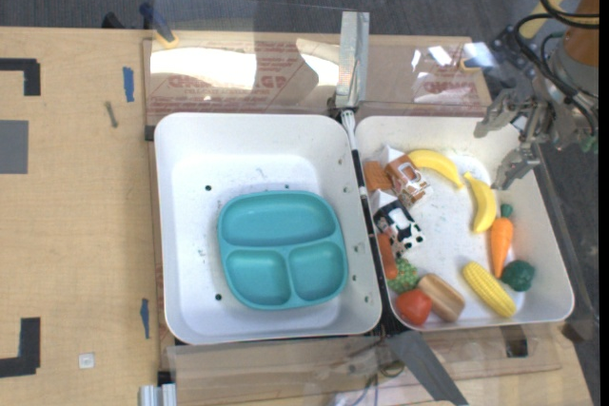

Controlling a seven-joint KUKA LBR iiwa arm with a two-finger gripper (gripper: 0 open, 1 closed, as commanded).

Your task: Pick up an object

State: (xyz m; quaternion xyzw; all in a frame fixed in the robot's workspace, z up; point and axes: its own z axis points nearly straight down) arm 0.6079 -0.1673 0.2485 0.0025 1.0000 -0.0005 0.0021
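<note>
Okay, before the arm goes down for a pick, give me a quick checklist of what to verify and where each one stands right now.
1. Claw is over the right bin, near its far right corner: ok.
2. Claw carries nothing yet: cannot tell, it is too small and blurred.
3. A target sits directly under the claw: not ok; the nearest items, the two bananas, lie left of it and nearer the camera.
4. Items have room for a grasp: ok for the carrot and corn cob; not ok for the pile along the left wall.
5. Left bin holds just the teal divided plate: ok.
</note>
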